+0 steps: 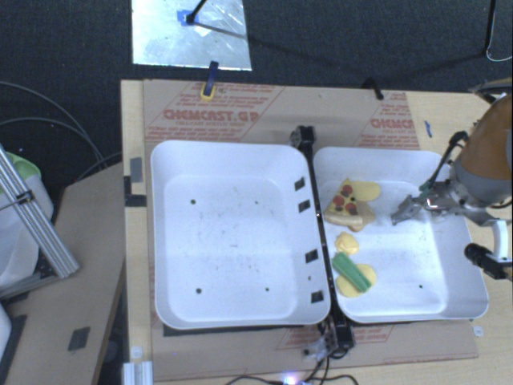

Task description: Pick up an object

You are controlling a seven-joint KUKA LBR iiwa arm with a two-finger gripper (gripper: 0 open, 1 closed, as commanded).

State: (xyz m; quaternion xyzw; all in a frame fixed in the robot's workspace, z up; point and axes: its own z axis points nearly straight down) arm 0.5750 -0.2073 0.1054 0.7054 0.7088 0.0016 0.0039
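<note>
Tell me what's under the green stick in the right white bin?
The green stick lies on a round yellow piece, near the right white bin's front-left corner. The yellow part beneath the stick is covered, so I can't see it.

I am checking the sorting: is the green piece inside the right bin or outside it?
Inside. The green piece lies on the floor of the right bin, near its left wall, resting on a yellow piece.

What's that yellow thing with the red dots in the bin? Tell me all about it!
The pizza slice toy looks like plastic: a pale yellow wedge with red and dark dots like toppings. It lies flat in the right bin, near the divider between the bins. A yellow piece sits against its upper edge. The end effector is to its right, apart from it.
</note>
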